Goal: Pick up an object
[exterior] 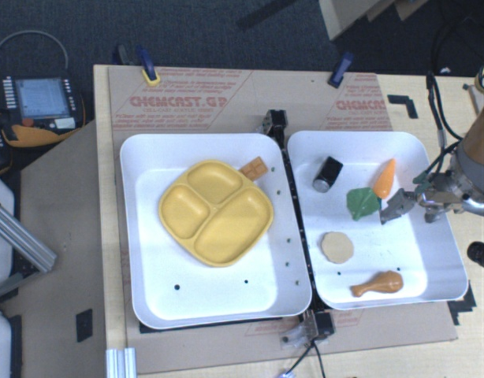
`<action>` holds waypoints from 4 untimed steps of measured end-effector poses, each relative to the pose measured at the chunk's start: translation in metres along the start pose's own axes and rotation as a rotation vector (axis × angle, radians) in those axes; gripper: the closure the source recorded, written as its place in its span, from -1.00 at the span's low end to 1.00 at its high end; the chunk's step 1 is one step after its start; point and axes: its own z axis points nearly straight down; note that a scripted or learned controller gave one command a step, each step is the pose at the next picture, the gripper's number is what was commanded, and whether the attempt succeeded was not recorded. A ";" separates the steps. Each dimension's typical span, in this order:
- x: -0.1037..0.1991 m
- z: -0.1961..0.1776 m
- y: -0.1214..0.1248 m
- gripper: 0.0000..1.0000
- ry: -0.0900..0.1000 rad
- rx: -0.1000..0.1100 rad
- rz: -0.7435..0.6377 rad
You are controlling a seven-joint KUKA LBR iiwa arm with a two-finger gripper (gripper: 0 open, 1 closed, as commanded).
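**Bin count and claw position, one moment**

Two white bins sit side by side on the counter (226, 105). The left bin (139, 235) holds two items; the right bin (439, 286) holds five.

Left bin: one yellow divided plate (217, 212) with three compartments, near the bin's centre, and one small brown block (254, 168) touching the plate's far right edge.

Right bin:
- One black cylinder (327, 173), lying on its side near the far left corner, long axis running diagonally from far right to near left, its pale end face toward the near left.
- One orange carrot-shaped piece (385, 179), long axis close to upright in the view, leaning slightly right at the far end.
- One green leafy piece (362, 202), just beside the carrot's near end, no clear long axis.
- One round tan disc (336, 247), lying flat near the bin's middle.
- One brown drumstick-shaped piece (378, 283), near the front wall, long axis nearly left to right, thick end to the right, narrow end to the left.

The claw (395, 209) is over the right bin, reaching in from the right, just beside the green piece and below the carrot. Whether its fingers are spread or closed cannot be told; nothing is seen between them.
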 end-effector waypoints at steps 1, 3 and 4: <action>0.000 -0.005 0.003 -1.00 -0.003 -0.012 -0.003; -0.005 0.118 -0.005 -1.00 0.000 -0.003 -0.002; -0.004 0.130 -0.005 -1.00 0.000 -0.008 -0.003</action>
